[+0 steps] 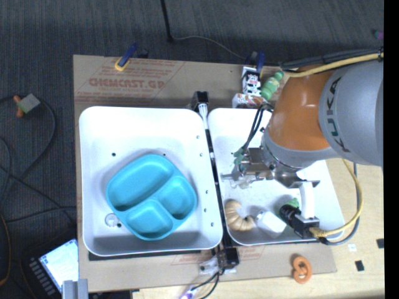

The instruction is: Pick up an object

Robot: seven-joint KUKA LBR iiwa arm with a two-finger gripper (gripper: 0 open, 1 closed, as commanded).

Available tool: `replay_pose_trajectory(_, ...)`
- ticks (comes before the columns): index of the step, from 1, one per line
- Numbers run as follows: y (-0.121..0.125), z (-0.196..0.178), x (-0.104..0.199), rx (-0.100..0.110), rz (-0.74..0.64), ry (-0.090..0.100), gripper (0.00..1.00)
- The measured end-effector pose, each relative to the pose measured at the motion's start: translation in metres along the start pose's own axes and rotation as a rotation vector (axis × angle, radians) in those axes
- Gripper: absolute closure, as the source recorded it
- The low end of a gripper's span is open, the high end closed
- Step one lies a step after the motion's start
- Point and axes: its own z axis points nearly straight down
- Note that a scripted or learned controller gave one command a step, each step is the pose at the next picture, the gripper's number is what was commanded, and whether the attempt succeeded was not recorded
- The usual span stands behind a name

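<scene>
Tan braided object (235,215) lies in the lower-left corner of the right bin (227,126), close to the rim that bin shares with its neighbour. Just to its right is a small white object (270,222); the two look as if they touch or nearly touch. The upper part of the right bin is bare white floor.

The left bin (100,129) holds a blue divided dish (151,195), set at a slant, with one long compartment and two smaller ones, all empty. A small pale round thing (112,220) sits on the bin floor just beside the dish's lower-left edge.

The hand (242,172) is over the left half of the right bin, above the tan braided object in the view and apart from it, near the shared rim. From this angle I cannot tell whether it is open or closed, and nothing can be seen held in it.

Both bins rest on a brown board on the surface (93,73). An orange ring (302,268) lies on the surface below the right bin, outside it.
</scene>
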Motion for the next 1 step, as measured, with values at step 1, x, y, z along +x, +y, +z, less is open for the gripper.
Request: replay_pose_trajectory(1, -0.0007, 0.0108, 0.0327, 0.002, 0.0, 0.0, 1.0)
